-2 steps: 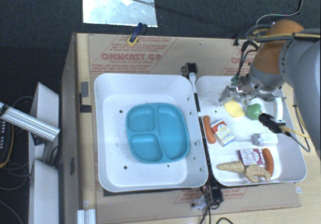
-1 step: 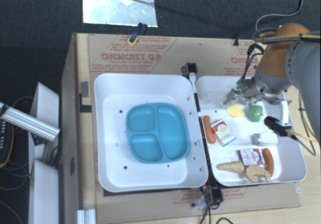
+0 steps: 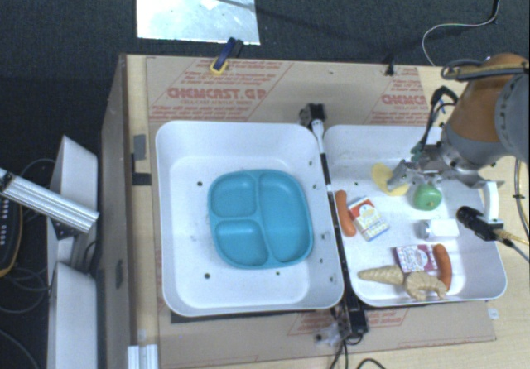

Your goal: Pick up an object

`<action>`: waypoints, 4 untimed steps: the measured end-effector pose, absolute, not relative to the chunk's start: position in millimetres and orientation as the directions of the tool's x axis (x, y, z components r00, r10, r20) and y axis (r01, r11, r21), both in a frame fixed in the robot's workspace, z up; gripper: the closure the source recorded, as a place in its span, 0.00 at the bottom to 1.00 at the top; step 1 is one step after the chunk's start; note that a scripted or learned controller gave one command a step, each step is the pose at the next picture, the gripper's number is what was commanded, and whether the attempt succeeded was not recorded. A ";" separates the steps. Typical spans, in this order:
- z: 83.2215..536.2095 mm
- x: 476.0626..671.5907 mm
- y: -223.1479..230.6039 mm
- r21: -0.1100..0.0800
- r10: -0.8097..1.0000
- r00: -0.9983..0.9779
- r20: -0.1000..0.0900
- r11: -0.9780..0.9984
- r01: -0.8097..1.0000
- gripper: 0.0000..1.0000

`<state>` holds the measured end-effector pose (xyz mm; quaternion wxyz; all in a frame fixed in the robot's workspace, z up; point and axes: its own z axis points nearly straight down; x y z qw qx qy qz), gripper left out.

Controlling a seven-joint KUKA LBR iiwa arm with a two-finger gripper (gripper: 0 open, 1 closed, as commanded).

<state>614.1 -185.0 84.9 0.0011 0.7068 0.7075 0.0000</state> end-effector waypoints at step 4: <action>167.8 574.3 -152.0 0.003 1.000 -0.003 0.000 0.003 1.000 1.00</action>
